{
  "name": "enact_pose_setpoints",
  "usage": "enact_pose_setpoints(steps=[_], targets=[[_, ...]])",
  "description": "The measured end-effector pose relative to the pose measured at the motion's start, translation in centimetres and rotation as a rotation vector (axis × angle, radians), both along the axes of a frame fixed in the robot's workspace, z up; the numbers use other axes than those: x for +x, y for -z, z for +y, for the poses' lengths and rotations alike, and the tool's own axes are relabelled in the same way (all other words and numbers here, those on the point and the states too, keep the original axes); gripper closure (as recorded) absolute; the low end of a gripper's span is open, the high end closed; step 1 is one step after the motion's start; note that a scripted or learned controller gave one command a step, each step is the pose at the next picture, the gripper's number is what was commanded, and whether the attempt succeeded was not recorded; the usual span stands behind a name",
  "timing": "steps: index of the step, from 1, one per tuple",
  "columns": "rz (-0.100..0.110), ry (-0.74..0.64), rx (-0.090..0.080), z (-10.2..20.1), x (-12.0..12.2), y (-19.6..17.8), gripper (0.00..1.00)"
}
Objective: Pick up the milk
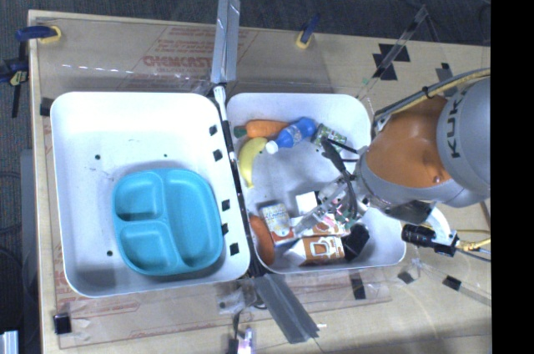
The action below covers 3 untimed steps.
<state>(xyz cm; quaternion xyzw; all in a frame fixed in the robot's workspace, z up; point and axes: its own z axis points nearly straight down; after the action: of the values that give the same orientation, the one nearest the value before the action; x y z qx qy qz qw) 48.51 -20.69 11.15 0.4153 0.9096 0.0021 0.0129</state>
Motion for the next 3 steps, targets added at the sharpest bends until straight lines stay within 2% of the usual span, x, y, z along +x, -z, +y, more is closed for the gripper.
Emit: enact_pose_setpoints(steps=[1,2,3], targets=[[-0.008,-0.003,-0.005,-0.2,0.3,-1.2,1.00],[0.024,0.212,0.009,6.5,-0.7,-12.0,1.00],[0.024,0.212,0.009,6.5,-0.7,-12.0,0.00]])
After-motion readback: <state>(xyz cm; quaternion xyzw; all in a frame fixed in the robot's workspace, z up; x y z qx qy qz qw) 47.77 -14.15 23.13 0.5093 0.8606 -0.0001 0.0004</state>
